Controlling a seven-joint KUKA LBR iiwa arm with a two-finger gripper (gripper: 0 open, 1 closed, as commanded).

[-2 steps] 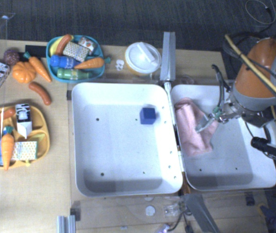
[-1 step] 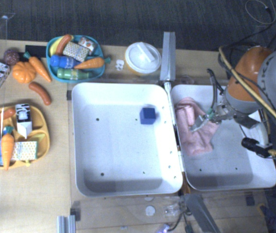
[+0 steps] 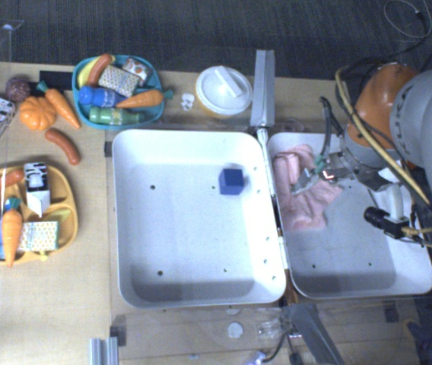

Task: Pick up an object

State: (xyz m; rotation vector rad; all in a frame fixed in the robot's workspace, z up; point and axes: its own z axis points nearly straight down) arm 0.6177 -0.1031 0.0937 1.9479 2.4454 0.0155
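The arm [image 3: 421,120] reaches in from the right over the right bin [image 3: 368,272]. The gripper [image 3: 309,178] sits low over a pink cloth [image 3: 301,192] that lies crumpled in the upper left part of that bin, against the wall shared with the left bin [image 3: 185,280]. The gripper appears to touch the cloth near its middle; whether it is apart, together or clamped on the cloth cannot be told at this resolution. A blue cube [image 3: 232,180] rests alone in the left bin, in its upper right area, well apart from the gripper. On the counter [image 3: 87,226] left of the bins stand a blue bowl [image 3: 119,90] and a yellow tray [image 3: 22,215], both loaded with toy food. A white lid [image 3: 224,90] lies behind the left bin.
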